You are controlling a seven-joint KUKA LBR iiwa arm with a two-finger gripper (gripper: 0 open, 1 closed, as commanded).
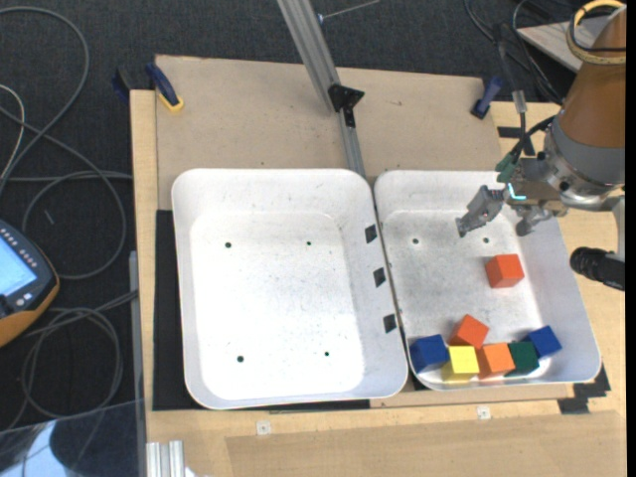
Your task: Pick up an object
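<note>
Blocks (484, 351) clustered at bin (568, 296) front; pincer (499, 214) spread wide, holding nothing.

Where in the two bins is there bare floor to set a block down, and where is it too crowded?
The left bin floor is bare wall to wall. In the right bin, floor is free between the divider-side wall and the lone orange block. The near edge is crowded: the block cluster packs it.

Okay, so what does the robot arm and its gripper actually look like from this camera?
The arm is grey with a broad orange band above the wrist and a pale ring near the top. Its gripper is grey metal with two dark fingers, a small teal light glowing at its base and thin black cables alongside.
</note>
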